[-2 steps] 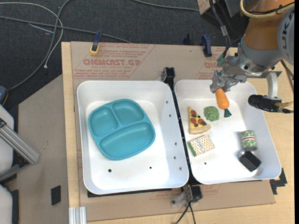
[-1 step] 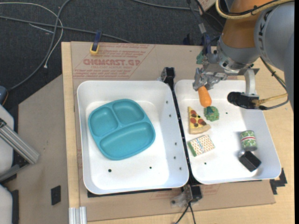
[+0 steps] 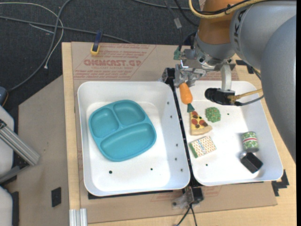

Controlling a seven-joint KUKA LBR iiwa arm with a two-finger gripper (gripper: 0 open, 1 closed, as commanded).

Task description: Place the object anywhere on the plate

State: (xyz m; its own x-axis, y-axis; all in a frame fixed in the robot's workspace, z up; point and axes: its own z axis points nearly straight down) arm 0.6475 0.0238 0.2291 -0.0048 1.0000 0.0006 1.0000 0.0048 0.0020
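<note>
A blue plate (image 3: 123,129) with three compartments lies in the left bin (image 3: 89,164), left of its middle. My gripper (image 3: 185,81) hovers over the divide between the two bins, at their far end. It is shut on the upper end of an orange toy carrot (image 3: 186,94). The carrot hangs down from the fingers, with its green tip (image 3: 190,108) pointing toward the near side. The carrot is to the right of the plate and apart from it.
The right bin (image 3: 268,173) holds a pizza slice (image 3: 199,122), a green broccoli piece (image 3: 212,114), a patterned square cracker (image 3: 202,147), a green can (image 3: 249,141) and a black block (image 3: 251,162). The arm's bulk fills the upper right.
</note>
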